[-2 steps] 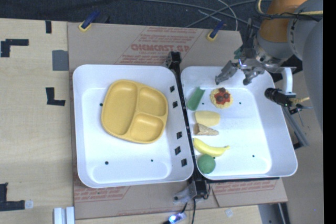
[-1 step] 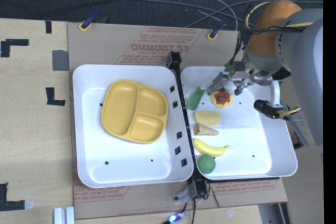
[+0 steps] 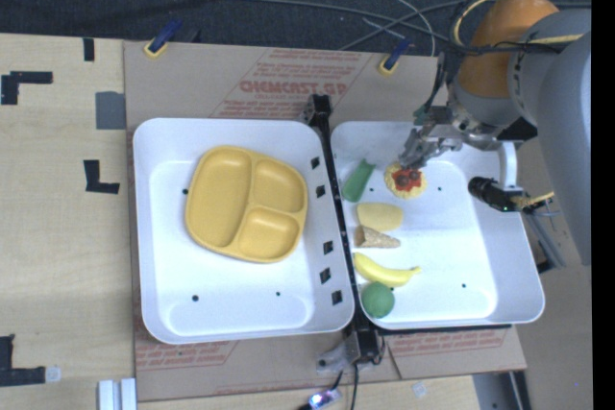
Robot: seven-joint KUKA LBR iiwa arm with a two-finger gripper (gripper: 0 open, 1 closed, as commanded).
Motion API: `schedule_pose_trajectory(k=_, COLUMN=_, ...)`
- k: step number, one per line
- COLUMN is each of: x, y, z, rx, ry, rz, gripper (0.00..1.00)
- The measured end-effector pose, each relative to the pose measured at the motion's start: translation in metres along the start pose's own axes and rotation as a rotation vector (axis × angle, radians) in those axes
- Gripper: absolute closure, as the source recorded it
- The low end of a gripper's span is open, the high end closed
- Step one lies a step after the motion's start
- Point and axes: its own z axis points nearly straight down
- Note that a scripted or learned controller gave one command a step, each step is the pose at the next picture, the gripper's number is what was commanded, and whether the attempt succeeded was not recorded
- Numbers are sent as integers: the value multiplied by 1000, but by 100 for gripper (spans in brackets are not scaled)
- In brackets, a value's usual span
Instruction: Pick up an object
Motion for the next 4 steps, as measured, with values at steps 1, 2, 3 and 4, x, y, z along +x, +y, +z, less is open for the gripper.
schedule_pose_trajectory(k=1, x=-4, y=0, z=-63, rx=-7, ry=0, rz=3, gripper=100)
schedule_pose_trajectory(k=2, x=-4, y=1, z=-115, rx=-7, ry=0, rz=2, gripper=100)
schedule_pose_trajectory(k=3, x=38, y=-15, z=-107, rx=0, ry=2, rz=-1, gripper=100)
schedule_pose_trajectory(k=4, x=89, y=-44, z=-95, rx=3, ry=3, rz=-1, gripper=100)
